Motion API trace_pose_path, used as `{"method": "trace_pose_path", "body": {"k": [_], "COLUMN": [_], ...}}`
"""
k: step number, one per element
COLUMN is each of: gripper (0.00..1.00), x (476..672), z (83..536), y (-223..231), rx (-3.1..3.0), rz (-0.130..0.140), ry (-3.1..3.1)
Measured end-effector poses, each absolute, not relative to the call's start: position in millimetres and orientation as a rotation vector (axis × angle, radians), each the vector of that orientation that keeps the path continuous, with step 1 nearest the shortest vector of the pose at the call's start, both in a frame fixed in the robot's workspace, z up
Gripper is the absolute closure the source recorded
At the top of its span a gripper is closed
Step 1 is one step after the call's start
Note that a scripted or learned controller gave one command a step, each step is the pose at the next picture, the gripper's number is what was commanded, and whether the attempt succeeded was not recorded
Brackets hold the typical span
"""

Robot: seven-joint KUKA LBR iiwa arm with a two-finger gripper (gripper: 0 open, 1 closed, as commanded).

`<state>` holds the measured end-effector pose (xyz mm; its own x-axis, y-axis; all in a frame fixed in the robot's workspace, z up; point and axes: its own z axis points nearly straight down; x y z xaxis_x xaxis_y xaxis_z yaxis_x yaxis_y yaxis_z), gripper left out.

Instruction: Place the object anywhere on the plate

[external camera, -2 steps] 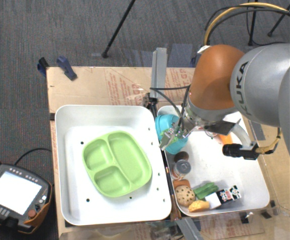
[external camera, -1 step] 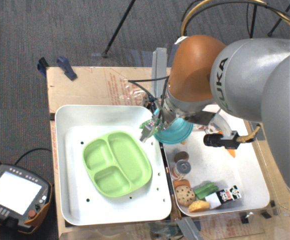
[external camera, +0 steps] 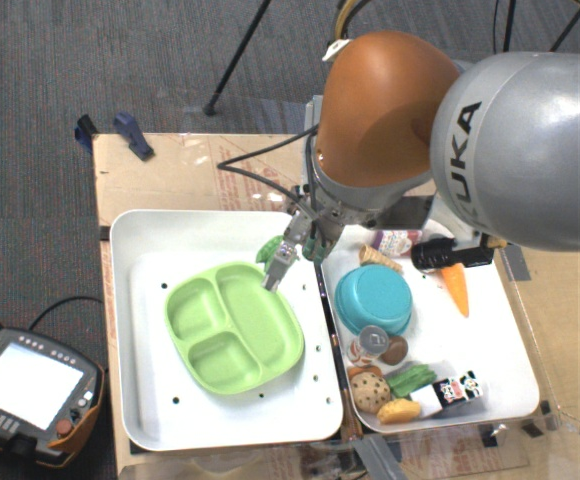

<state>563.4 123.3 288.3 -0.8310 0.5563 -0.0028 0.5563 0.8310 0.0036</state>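
Note:
A light green plate (external camera: 235,353) with three compartments lies in the left bin (external camera: 140,258). My gripper (external camera: 288,253) hangs over the plate's far right rim, close to the divide between the bins. A small green object (external camera: 269,250) shows between its fingers, and the gripper is shut on it. One grey fingertip (external camera: 277,271) points down at the rim of the plate's upper right compartment. The arm's orange band and grey body hide whatever lies behind the wrist.
The right bin (external camera: 510,368) holds a blue bowl (external camera: 374,298), an orange carrot (external camera: 456,286), a cookie (external camera: 369,388), a green pod (external camera: 411,378), a black marker (external camera: 452,255) and several small toys. A tablet (external camera: 25,388) lies on the floor at the left.

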Motion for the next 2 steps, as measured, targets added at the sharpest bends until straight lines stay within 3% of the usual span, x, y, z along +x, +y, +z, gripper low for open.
{"method": "trace_pose_path", "body": {"k": [1,2], "gripper": [1.00,1.00], "x": [549.6,484.4], "z": [375,387], "y": [135,142], "rx": [0.587,0.292], "rz": [0.004,0.001], "ry": [3.080,3.127]}}
